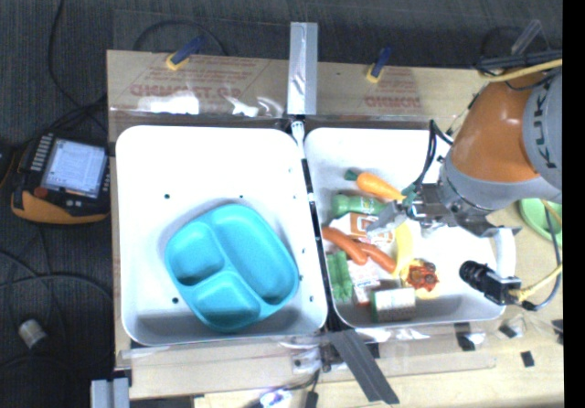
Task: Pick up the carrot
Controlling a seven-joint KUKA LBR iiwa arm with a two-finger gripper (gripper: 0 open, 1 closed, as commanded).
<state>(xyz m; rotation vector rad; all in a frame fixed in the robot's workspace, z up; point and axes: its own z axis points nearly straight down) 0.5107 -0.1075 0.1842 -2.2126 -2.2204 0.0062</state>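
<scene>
Carrot (377, 185) lies in the right bin (320, 214), toward its far edge, tip pointing to the near-right. Pincer (409, 203) sits low just beside the carrot's tip, near the bin's middle; can't tell from here whether it's spread or pinching, too much clutter under it. To grab well, I'd say shift toward the far-left along the carrot and close across its thick middle, not the tapered tip, which would likely slip. Crowded spot: green packet (352, 205) right against the carrot on the near side, red sausage-like piece (358, 249) a bit nearer, yellow piece (403, 242) just beside the pincer, can (394, 303) by the bin's near edge. Green packet is the main risk of getting pinched along. Left bin (137, 214) holds only a blue tray (233, 263), out of the way.
</scene>
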